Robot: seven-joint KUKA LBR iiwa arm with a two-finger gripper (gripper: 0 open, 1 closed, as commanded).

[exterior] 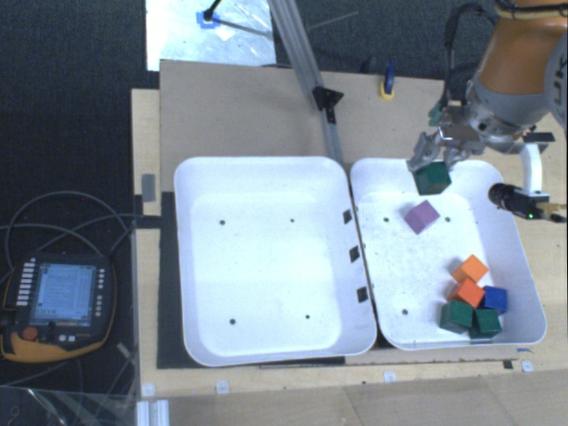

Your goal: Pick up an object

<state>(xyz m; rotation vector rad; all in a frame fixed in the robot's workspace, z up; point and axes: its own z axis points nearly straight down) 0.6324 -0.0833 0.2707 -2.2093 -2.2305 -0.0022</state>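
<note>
Between the claw's (434, 161) fingers hangs a green block (433, 178).

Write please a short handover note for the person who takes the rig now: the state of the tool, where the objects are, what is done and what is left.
Tool: above the far end of the right white bin, shut on a dark green cube, which appears lifted off the floor.
Right bin: a purple block lies alone near the middle; at the near right corner sits a cluster of two orange blocks, a blue block and two dark green blocks.
Done: one cube appears picked.
Left: confirm that the grip holds while it rises.
</note>
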